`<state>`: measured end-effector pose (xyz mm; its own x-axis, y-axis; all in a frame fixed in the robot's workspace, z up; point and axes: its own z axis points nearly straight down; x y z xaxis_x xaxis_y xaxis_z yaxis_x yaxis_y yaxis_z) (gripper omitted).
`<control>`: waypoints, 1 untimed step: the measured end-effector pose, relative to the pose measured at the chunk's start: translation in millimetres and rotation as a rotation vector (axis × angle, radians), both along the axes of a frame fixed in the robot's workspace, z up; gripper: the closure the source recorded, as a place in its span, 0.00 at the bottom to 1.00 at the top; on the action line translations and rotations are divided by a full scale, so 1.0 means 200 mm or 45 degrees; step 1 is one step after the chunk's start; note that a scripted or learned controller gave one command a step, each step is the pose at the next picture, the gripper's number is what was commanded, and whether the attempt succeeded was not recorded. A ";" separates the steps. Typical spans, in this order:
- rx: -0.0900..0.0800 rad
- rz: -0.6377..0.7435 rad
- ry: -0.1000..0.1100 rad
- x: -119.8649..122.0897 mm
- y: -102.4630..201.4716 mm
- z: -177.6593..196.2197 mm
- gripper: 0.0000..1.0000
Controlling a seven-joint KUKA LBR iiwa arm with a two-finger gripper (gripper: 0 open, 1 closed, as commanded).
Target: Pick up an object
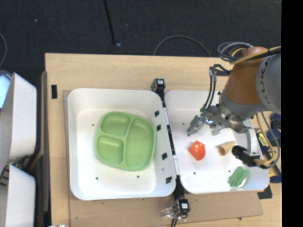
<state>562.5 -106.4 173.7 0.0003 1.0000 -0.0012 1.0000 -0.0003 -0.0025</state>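
Note:
A small red toy, like a pepper or tomato (197,150), lies in the middle of the right bin (184,103). To its right is a tan cone-shaped piece (226,148). A green pod-like toy (238,177) rests by the bin's near right corner. My gripper (206,126) hangs over the right bin, just beyond the red toy and apart from it. It is open, with its fingers (195,126) spread and nothing between them.
The left bin (80,174) holds a light green divided plate (126,140). A ridge with black clips (166,136) separates the two bins. The arm's orange band (244,79) fills the space above the right bin's far right.

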 end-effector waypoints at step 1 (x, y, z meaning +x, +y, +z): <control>0.000 -0.003 0.002 0.01 0.00 -0.32 0.00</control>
<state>564.8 -106.3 110.6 0.0028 1.0000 -0.0009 1.0000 -0.0028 -0.0043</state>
